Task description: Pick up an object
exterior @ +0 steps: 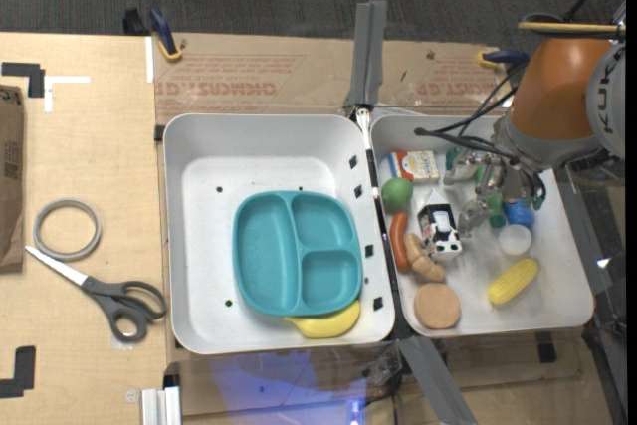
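My gripper (490,204) hangs over the middle of the right bin (557,309), below the orange band of the arm. Its fingers point down toward the bin floor beside a blue and white object (518,212). Nothing shows between them. Just left of the gripper lies a black and white toy (439,229). A yellow corn cob (513,281) lies in front of it, with a white round piece (515,239) between. A green ball (397,192), a hot dog (400,239) and a round tan cookie (437,306) sit along the bin's left side.
The left bin (199,214) holds a teal divided plate (297,252) with a banana (326,321) under its front edge. A small printed box (416,165) lies at the right bin's back. Scissors (100,289) and a tape roll (67,228) rest on the bench at left.
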`<state>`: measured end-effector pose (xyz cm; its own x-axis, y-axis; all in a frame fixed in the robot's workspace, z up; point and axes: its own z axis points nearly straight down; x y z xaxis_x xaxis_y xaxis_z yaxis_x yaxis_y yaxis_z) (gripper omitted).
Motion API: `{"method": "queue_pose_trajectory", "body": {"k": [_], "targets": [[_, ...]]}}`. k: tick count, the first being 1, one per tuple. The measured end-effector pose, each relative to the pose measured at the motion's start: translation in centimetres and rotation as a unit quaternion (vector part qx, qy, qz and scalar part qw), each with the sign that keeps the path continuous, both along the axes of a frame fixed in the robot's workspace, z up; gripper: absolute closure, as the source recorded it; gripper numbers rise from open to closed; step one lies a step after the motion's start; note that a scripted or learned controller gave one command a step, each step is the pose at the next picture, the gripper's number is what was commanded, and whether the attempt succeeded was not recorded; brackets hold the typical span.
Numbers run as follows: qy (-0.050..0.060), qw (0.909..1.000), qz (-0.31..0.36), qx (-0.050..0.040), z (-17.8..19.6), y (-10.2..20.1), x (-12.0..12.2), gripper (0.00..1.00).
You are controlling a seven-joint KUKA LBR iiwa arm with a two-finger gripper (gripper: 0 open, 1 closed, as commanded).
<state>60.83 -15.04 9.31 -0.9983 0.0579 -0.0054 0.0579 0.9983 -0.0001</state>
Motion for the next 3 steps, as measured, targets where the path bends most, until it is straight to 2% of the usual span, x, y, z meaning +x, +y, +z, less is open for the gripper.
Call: {"method": "queue_pose_trajectory", "body": {"k": [1,2,3], "targets": [[0.002,0.9997,0.024,0.0000,-0.1,-0.6,-9.4,0.00],[0.000,1.0000,0.006,-0.0003,0.0,-5.0,-0.4,0.00],[-0.002,1.0000,0.008,-0.0012,1.1,-4.9,-0.2,1.00]]}}
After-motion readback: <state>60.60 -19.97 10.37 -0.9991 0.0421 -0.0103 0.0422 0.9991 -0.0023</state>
